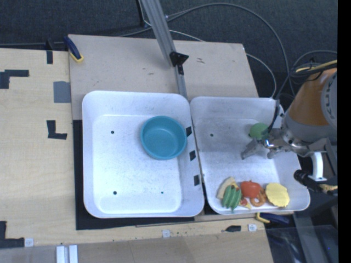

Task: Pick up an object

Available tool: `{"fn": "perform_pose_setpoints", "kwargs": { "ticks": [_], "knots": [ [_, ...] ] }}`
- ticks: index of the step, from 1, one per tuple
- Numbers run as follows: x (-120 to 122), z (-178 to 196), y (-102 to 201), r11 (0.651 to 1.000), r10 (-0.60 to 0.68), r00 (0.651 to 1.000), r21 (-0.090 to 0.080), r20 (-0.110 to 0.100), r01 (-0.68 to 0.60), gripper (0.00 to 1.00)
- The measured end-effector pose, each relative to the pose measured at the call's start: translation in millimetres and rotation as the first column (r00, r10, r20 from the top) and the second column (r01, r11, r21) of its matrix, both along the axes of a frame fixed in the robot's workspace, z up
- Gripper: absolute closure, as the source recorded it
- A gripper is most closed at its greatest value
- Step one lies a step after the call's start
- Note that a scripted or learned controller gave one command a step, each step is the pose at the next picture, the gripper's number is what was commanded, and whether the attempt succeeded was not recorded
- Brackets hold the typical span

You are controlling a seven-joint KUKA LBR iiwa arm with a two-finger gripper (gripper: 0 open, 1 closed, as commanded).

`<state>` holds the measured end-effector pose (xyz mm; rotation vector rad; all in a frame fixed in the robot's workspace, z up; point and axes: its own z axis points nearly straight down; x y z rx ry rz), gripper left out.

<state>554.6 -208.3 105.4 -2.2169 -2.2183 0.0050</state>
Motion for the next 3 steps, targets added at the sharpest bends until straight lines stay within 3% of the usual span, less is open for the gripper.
{"fn": "perform_pose_setpoints", "kwargs": {
  "ticks": [1,2,3],
  "knots": [
    [0.4,-16.1,0.2,1.000,0.000,1.000,-0.002,0.007,0.000,0.00],
    [1.0,-4.7,-0.7,1.000,0.000,1.000,-0.004,0.009,0.000,1.00],
    [1.2,57.8,0.9,1.000,0.000,1.000,-0.003,0.011,0.000,1.00]
  ]
}}
